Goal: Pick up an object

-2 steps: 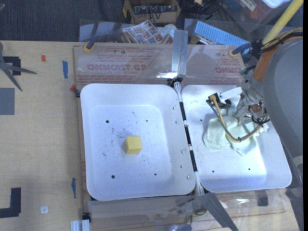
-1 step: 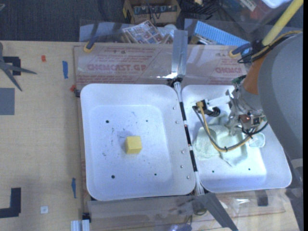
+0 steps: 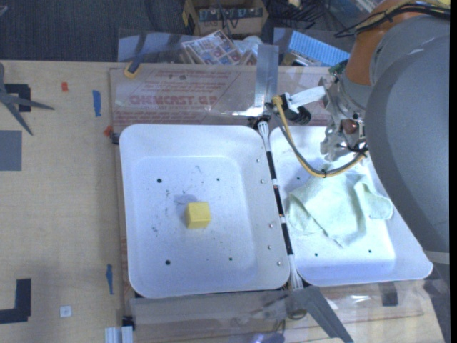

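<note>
We look down at a slant on a pale wooden bench top, marked with short blue tape strips and one small orange mark at far left. Dark flat pieces lie along its left edge, and a black bracket sits at near left. A clear plastic sheet with reddish lettering lies at the bench's far side. Beyond it we see dark floor, a cardboard box of clutter, and a blue ribbed panel. Light is even
</note>
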Motion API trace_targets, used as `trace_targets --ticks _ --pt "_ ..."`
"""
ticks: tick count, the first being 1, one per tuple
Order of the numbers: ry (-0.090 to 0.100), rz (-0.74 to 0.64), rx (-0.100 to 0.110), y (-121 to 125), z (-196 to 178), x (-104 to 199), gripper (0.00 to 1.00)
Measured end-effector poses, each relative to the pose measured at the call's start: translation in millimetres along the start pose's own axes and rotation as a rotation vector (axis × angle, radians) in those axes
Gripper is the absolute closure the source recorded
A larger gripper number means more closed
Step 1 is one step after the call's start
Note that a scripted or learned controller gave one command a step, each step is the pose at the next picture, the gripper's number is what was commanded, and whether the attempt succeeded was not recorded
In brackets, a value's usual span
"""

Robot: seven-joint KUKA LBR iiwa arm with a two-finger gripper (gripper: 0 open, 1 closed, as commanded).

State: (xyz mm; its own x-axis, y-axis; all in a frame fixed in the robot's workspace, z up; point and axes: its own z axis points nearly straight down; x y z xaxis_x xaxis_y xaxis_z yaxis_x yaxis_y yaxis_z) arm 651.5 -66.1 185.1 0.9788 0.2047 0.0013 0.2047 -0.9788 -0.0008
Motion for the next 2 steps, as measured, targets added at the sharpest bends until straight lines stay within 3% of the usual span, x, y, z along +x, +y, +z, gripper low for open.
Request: trace_targets --ticks 1,2 --pt "-0.004 0.003 0.002 -70 -59 -101 1.0" --pt "-0.005 -0.231 0.002 -71 -105 -159 1.0"
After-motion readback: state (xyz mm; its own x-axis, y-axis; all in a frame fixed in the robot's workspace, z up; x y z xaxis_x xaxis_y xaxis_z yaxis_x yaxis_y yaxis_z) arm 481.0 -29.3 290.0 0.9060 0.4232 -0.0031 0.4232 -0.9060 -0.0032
